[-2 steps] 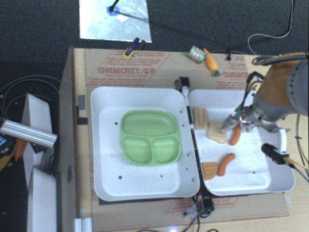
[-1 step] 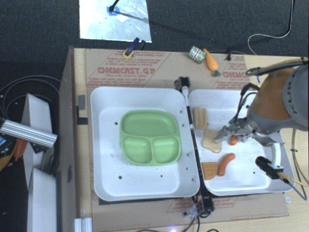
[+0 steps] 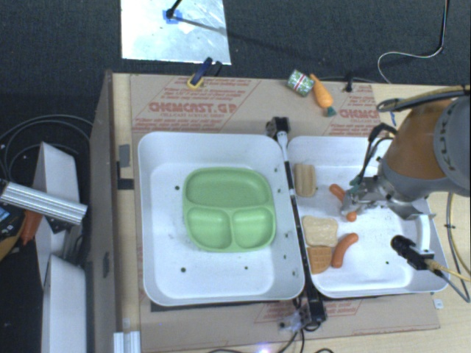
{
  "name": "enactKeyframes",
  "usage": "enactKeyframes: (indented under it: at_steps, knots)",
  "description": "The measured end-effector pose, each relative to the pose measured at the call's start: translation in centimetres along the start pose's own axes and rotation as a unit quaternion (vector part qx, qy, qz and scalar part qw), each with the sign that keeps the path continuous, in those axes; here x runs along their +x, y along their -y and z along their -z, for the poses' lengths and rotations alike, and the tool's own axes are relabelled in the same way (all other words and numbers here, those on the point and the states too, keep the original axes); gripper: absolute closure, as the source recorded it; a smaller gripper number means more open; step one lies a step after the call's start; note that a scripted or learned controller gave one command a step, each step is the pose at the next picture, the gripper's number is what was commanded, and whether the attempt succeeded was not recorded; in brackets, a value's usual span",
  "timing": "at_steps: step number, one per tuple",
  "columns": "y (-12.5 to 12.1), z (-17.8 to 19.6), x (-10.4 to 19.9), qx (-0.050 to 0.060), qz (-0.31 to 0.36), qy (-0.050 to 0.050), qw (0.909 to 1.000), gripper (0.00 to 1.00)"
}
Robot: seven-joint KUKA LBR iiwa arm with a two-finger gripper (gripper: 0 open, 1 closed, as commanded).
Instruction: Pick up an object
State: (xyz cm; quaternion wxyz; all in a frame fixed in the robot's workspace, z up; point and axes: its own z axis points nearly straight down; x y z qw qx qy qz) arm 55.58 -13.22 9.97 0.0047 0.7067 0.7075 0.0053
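Orange carrot piece (image 3: 343, 201) lies under the gripper (image 3: 356, 199) (right bin (image 3: 383, 282)). Finger opening cannot be told; a sausage (image 3: 344, 248) lies at six o'clock.

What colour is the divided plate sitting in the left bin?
Light green: the three-compartment plastic plate, seen best in the overhead camera view.

Two white bins (image 3: 158, 219); a pale green plate (image 3: 229, 208) in the left one; in the right, an orange-red sausage (image 3: 344, 249), tan toast (image 3: 319, 232), a beige bun (image 3: 305, 179); brown worktop (image 3: 243, 98) with red print; an orange carrot (image 3: 321, 93); grey arm (image 3: 441, 149), orange band.
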Motion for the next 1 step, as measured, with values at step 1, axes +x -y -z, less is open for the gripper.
enactKeyframes:
  at_steps: [1]
  knots:
    - [0.20,8.55,6.36,0.005,0.001,0.000,1.0000,1.00]
